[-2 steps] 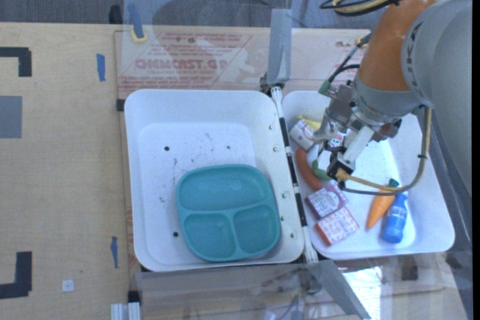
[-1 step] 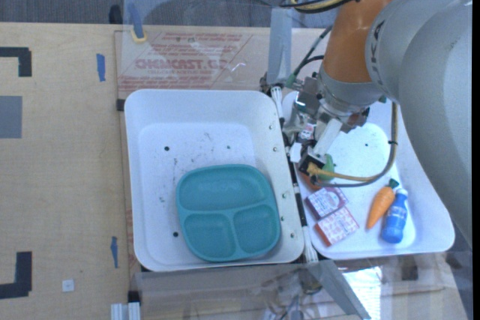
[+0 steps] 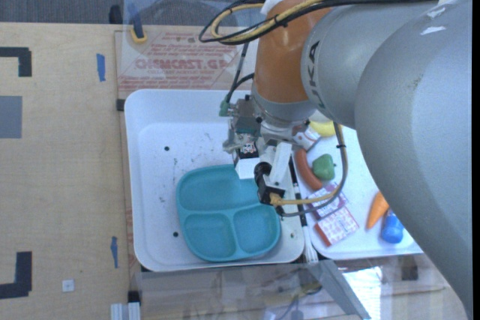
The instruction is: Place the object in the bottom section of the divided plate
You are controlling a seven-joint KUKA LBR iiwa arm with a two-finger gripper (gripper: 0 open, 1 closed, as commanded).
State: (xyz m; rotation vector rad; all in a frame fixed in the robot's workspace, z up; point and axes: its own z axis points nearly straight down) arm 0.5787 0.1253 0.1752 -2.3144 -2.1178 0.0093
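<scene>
A teal divided plate (image 3: 214, 198) is shown lower centre, in the left white bin (image 3: 150, 161). The gripper (image 3: 246, 137) hangs over the plate's upper edge. Whether it is open or closed cannot be told, and nothing is seen held. Toy foods, including a green piece (image 3: 324, 165) and an orange carrot (image 3: 376, 211), lie in the right bin (image 3: 358, 187). Which is meant cannot be told. They are judged light, stiff and smooth, and best pinched mid-body.

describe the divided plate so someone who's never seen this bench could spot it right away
Start at the left bin of the two white ones in the view. In its lower half lies the plate. It is teal, broad and split into three sections, unlike the small orange carrot in the right bin.
</scene>
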